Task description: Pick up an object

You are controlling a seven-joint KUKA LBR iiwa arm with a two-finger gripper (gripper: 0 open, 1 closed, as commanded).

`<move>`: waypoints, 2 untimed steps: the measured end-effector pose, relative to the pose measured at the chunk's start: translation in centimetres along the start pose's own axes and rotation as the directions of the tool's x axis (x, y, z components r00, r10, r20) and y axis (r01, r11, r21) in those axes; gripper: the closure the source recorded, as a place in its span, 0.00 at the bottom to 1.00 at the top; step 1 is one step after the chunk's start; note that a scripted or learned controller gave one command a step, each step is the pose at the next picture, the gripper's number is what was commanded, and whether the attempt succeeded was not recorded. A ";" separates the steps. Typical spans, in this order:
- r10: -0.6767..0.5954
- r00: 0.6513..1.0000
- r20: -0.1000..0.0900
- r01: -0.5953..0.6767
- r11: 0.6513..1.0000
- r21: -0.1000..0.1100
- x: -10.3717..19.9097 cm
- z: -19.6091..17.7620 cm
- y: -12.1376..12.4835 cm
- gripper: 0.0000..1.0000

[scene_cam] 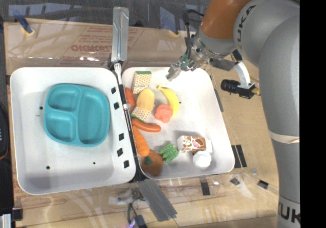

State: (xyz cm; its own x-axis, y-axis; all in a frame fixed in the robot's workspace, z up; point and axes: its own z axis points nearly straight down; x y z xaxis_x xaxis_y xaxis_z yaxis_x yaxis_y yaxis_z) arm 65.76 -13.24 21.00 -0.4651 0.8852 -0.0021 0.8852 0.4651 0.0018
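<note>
Nothing is picked yet: the gripper (173, 72) hangs over the right bin's (216, 137) far edge w/ no obj between its tips; can't tell how wide it stands. Nearest candidates just below: banana (171, 99), pink toy (163, 113). Approach, descent, grasp & lift all remain, I judge.

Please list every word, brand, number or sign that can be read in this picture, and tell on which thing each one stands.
"KUKA": only partly seen, on the grey arm at its lower edge.
Red print on the cardboard sheet: too blurred to read.
Label on the small milk carton: too small to read.
</note>
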 end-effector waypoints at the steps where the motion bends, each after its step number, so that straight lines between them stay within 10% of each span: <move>1: 0.000 1.000 -0.001 0.000 1.000 0.002 0.0 0.1 0.0 0.00; 2: -0.106 0.994 0.000 0.106 0.994 0.000 -0.3 10.7 -3.7 0.00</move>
State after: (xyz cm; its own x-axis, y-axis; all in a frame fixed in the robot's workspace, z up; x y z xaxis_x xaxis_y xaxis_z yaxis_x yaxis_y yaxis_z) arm 62.64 -15.27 10.32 -0.5560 0.8312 -0.0023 0.8312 0.5560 0.0016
